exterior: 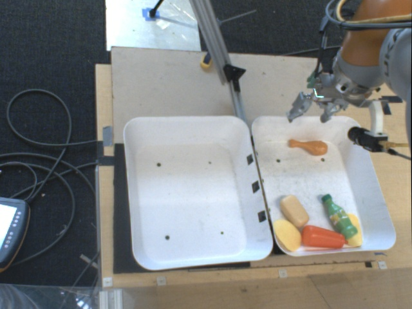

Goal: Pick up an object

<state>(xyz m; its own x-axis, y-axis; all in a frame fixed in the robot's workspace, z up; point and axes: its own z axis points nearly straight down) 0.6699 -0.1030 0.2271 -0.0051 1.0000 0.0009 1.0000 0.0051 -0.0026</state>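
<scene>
My gripper [313, 111] hangs open above the far edge of the right bin [372, 172], with nothing between its two fingers. An orange-brown drumstick toy [309, 147] lies just below it, near the bin's back. At the bin's near end lie a tan bread piece [294, 210], a yellow lemon-like piece [288, 235], a red-orange carrot-shaped piece [322, 237] and a green bottle [338, 216] resting on a yellow item [355, 232].
The left bin [187, 192] sits beside the right one, sharing a middle wall with black clips [255, 186]. A slanted metal pole [215, 37] crosses the board behind the bins. Cables lie on the floor at left.
</scene>
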